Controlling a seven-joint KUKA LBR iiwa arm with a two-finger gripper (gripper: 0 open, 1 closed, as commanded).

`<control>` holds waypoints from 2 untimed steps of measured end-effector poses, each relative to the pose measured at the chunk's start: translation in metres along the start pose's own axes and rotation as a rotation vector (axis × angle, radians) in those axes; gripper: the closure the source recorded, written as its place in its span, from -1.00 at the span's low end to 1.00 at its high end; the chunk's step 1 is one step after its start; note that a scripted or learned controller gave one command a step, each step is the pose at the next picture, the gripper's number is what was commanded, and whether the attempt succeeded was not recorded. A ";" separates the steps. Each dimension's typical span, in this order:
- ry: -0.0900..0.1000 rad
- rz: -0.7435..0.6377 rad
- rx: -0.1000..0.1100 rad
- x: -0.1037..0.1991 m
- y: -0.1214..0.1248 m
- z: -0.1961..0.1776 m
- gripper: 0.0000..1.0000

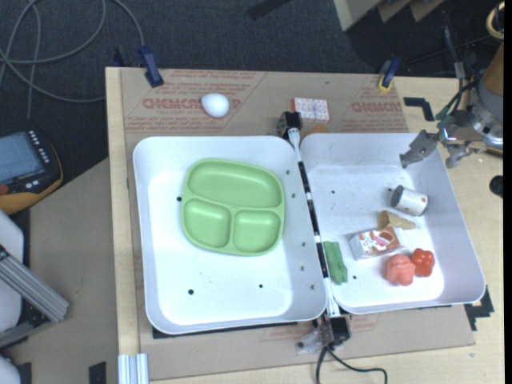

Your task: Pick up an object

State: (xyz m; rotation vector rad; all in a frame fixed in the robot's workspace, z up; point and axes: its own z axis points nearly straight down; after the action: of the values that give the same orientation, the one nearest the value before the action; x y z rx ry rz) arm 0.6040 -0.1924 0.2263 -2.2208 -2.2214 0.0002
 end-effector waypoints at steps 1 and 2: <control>-0.009 -0.001 -0.020 0.003 -0.018 0.118 -1.00; 0.000 -0.001 -0.002 0.079 -0.036 0.142 -1.00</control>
State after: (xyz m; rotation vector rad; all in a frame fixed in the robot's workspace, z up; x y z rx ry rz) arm 0.5676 -0.1129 0.0847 -2.2200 -2.2239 -0.0020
